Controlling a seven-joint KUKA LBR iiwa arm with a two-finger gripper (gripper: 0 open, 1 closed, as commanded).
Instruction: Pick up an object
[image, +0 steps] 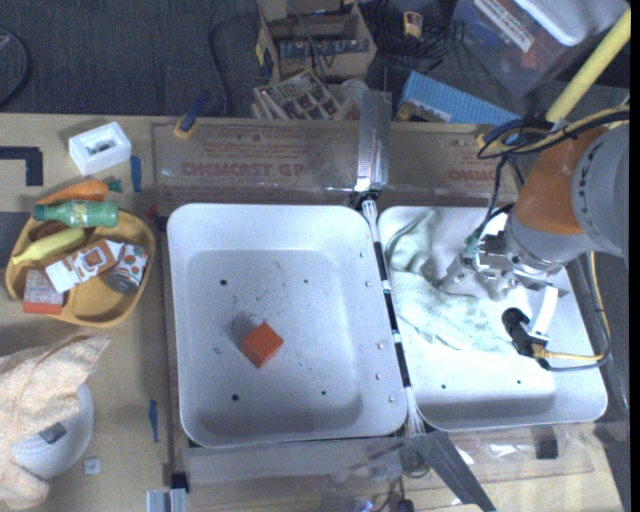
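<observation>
Orange block (263, 344) lying on the floor of the left bin (190, 230), slightly below and left of that bin's middle, one corner turned toward the camera. Touches no wall and nothing else; a few dark specks scattered on the bin floor around it.

Just right of the left bin, touching it along the shared edge, the right bin (500, 390). In its half nearest the left bin, a crumpled white cloth (430, 300).

Arm (560, 195) reaching in from the far side of the right bin, well apart from the left bin, orange band above the wrist, lowered over the edge of the cloth farthest from the left bin. Jaws pointing down at the cloth; cannot tell whether open or closed, since wrist and cloth blur together there. A black and yellow cable (530, 335) looping from the wrist.

Left of the left bin, on the worktop, a yellow bowl (100, 310) of toy food with a green bottle (78, 213) across its top. Beyond it, off the left bin's far left corner, a small white box (99, 148).
</observation>
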